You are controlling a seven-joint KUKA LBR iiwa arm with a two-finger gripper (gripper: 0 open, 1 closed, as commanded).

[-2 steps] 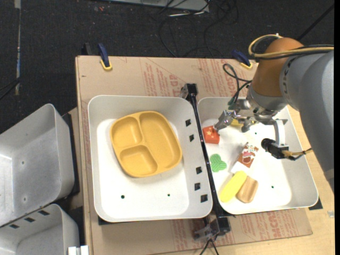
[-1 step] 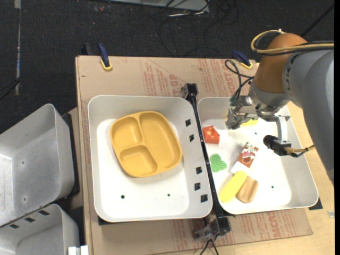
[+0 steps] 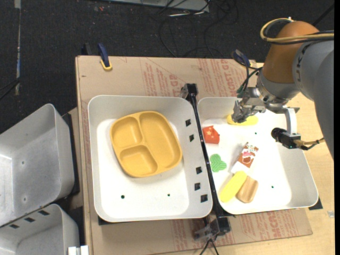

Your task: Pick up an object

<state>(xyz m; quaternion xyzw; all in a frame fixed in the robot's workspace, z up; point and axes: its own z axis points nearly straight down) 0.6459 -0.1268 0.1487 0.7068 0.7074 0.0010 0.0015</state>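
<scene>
Flat yellow piece [image 3: 245,120] under gripper [image 3: 240,114]

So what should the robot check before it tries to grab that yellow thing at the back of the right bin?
1. Gripper is over the yellow piece: ok.
2. Yellow piece is caught for sure: cannot tell.
3. Yellow piece sits close to the right bin's back wall, so room is tight: not ok.
4. Red block lies apart from the target: ok.
5. Yellow tray rests in the left bin, out of the way: ok.

yellow object [image 3: 245,120] | flat | right bin's far-left area | under fingers [image 3: 239,113]
</scene>
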